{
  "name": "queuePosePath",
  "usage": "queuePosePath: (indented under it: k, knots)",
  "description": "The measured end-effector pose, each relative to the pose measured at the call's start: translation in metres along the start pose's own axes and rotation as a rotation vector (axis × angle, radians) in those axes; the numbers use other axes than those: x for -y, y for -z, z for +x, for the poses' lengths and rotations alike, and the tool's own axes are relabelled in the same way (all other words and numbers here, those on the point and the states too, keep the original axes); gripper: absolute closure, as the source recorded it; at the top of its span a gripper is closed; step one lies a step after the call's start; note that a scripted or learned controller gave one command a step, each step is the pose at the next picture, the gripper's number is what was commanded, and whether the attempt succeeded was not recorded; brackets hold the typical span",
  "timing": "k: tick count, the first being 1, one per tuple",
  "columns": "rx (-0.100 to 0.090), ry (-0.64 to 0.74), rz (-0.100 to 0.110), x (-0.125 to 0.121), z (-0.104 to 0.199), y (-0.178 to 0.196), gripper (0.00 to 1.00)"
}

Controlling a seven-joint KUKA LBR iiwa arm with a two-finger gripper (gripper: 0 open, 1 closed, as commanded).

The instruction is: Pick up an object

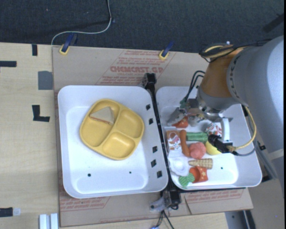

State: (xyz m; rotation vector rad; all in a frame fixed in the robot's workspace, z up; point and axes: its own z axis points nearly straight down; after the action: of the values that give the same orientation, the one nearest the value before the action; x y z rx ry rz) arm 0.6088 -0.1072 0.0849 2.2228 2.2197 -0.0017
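- Plastic toy food, by the look of it: a heap sits in the right bin (248, 173), crowded toward its left and middle. Left bin (71, 175) carries a yellow divided plate (119, 144) with a tan wedge (103, 114) in its upper-left compartment.
- Gripper (196, 112) hangs over the upper part of the heap, arm coming in from the right. I can't tell how the hand is set from this angle, and I see nothing in it.
- Nearest candidates from where I sit: small red piece (182, 124) just below the gripper, then the green stick (196, 137) and the orange sausage (184, 142) beside it.
- Lower down: pink round piece (197, 150), yellow piece (212, 148) touching its right side, waffle-pattern biscuit (201, 163), red-and-green piece (194, 175) near the front wall.
- Handling guess: all light, rigid, hollow moulded plastic; smooth skin, so slippery. Not fragile.
- Round pieces would likely squirt out of a two-finger pinch; I'd avoid the pink one.
- I'd go for the green stick or sausage: long, narrow, close across the short axis at mid-length.
- Risk: items touch each other, so fingers may land on a neighbour or wedge between two.
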Motion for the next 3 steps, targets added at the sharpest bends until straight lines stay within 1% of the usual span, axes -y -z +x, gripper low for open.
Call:
queuePosePath:
  k: [1, 2, 3]
  knots:
    - [-0.001, 0.003, -0.002, -0.027, -0.012, 0.0, 0.0]
    - [-0.001, 0.005, 0.0, -0.029, 0.014, 0.0, 0.0]
    - [-0.001, 0.004, 0.0, -0.029, 0.014, 0.01, 1.0]
